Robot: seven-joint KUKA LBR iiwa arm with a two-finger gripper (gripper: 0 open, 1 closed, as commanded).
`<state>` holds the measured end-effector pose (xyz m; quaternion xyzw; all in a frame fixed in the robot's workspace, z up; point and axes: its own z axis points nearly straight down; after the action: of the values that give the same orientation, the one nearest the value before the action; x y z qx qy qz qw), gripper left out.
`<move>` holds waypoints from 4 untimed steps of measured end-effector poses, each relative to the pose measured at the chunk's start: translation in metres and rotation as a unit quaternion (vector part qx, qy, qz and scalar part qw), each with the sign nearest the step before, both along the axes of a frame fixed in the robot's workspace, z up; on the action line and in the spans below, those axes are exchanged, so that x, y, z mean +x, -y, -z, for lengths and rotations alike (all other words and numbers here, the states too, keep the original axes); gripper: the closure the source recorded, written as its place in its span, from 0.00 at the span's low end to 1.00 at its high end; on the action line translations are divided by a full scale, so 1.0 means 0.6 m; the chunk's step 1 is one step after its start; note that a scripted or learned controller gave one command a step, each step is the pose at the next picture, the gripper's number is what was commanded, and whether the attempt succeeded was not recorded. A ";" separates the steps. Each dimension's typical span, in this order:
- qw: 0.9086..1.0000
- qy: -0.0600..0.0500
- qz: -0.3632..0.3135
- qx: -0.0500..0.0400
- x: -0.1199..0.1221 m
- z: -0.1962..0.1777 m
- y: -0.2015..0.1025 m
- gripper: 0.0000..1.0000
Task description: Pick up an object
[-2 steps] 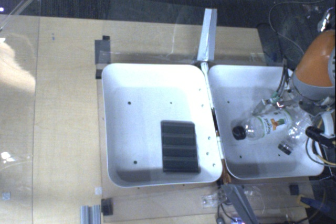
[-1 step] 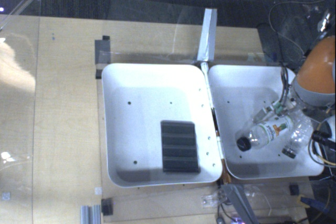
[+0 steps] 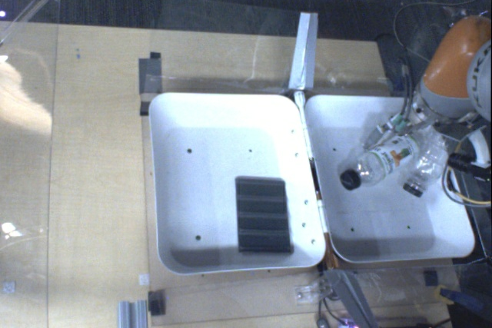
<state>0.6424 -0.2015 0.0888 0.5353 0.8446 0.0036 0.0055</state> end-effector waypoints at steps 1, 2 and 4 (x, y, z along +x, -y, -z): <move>1.000 -0.015 -0.015 0.002 0.041 -0.001 0.006 0.00; 0.992 -0.002 -0.130 -0.001 -0.002 0.001 -0.081 0.00; 1.000 -0.003 -0.029 0.000 -0.022 -0.078 -0.098 0.00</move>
<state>0.6291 -0.1428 0.1359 0.5104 0.8599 0.0020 0.0032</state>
